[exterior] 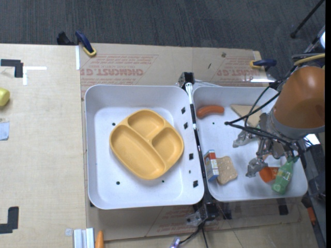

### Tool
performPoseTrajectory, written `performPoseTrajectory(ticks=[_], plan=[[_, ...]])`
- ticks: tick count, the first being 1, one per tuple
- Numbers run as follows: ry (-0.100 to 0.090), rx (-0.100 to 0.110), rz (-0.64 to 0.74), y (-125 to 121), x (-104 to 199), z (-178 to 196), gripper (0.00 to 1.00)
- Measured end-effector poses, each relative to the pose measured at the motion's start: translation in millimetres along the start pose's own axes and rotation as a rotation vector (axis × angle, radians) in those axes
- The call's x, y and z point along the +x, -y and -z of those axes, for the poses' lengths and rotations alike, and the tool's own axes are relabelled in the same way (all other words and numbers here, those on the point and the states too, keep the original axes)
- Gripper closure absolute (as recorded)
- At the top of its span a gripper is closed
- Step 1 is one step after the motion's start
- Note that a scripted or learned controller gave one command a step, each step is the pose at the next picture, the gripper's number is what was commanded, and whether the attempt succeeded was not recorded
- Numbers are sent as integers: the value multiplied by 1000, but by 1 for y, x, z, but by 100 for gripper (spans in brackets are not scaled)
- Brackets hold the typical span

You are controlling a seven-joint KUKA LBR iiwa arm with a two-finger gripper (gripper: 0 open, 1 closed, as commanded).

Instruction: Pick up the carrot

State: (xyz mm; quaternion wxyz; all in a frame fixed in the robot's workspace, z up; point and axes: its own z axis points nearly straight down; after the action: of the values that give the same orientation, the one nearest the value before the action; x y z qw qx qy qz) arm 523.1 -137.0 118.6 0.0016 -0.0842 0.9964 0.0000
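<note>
Yellow-orange divided plate (147, 143), white bins (98, 154), orange carrot (267, 174), green bottle (283, 177), red-orange sausage (210, 110)

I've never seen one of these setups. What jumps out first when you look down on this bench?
A yellow divided plate sits in the middle of the left bin. On the right, the arm's big orange band looms over the right bin, with its claw hanging low just above an orange carrot and a green bottle. In that same bin lie a sausage at the back and a slice of bread at the front.
</note>
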Motion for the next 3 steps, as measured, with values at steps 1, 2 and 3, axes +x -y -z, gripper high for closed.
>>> performPoseTrajectory(ticks=[1, 2, 3], plan=[[1, 0, 322, 56, 24, -26, 0], [2, -1, 417, -19, 14, -15, 0], [4, 3, 761, -35, 2, -24, 0]])
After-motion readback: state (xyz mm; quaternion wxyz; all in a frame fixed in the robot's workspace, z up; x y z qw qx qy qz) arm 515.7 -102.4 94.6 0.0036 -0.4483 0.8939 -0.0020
